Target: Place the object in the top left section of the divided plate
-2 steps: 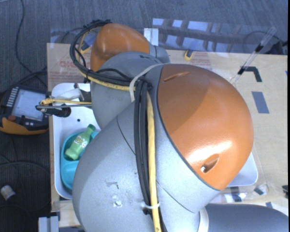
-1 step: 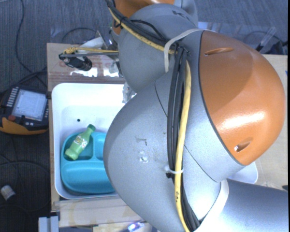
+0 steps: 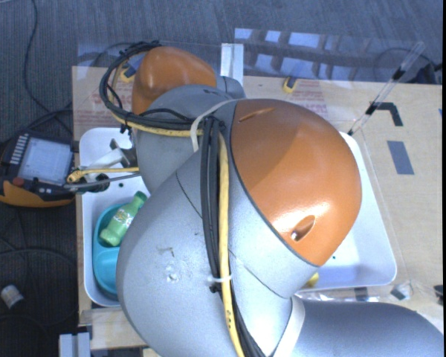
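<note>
A blue divided plate (image 3: 104, 265) lies in the left bin (image 3: 86, 222), near its front left corner, and the arm covers most of it. On the plate's far part rests a green bottle-shaped object (image 3: 123, 217), tilted, with its neck pointing to the upper right. My gripper (image 3: 119, 153) hangs over the far end of the left bin, beyond the plate, and shows just as small pale parts sticking out from under the wrist. I see nothing held in it. The bulky grey and orange arm (image 3: 282, 192) hides the rest of the bin.
The right bin (image 3: 379, 262) shows as a white rim and corner past the arm. A yellow cable (image 3: 104, 172) runs across the left bin's far end. An orange-edged handheld unit (image 3: 31, 171) lies on the floor to the left of the bench.
</note>
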